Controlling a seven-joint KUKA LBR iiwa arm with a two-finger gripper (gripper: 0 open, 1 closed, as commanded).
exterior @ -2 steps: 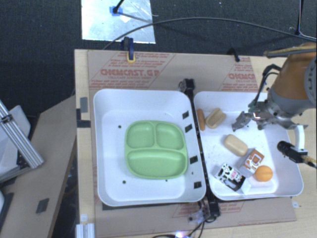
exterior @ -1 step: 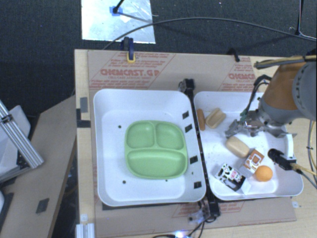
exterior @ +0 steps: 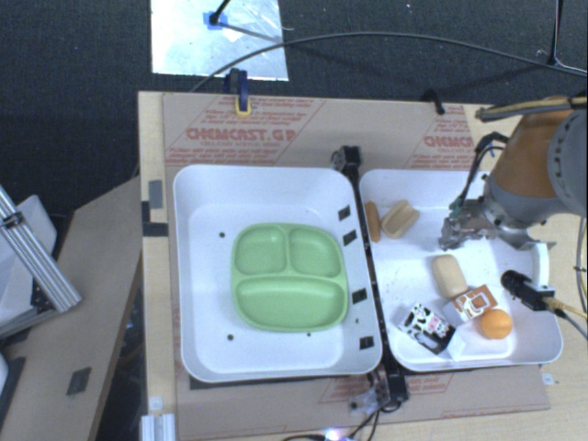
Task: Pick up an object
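Gripper (exterior: 457,231) hovered low over right bin (exterior: 404,356), nothing between its fingers; their spread could not be told.

Candidates lay scattered loose near it, presumably tipped in: just below, a tan rounded block (exterior: 449,275); further below that, a printed carton (exterior: 474,301), a smooth orange ball (exterior: 496,324) and a cow-patterned box (exterior: 425,325). Left of the gripper, two bread-like rolls (exterior: 399,218). Far left, a glossy green divided plate (exterior: 290,277).

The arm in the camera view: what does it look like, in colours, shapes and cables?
The arm is thick and rounded, grey, with a broad orange band above the wrist. It narrows to a small, dark grey metal gripper. Thin black cables loop beside the wrist. A white bracket with a black part sits below the arm.
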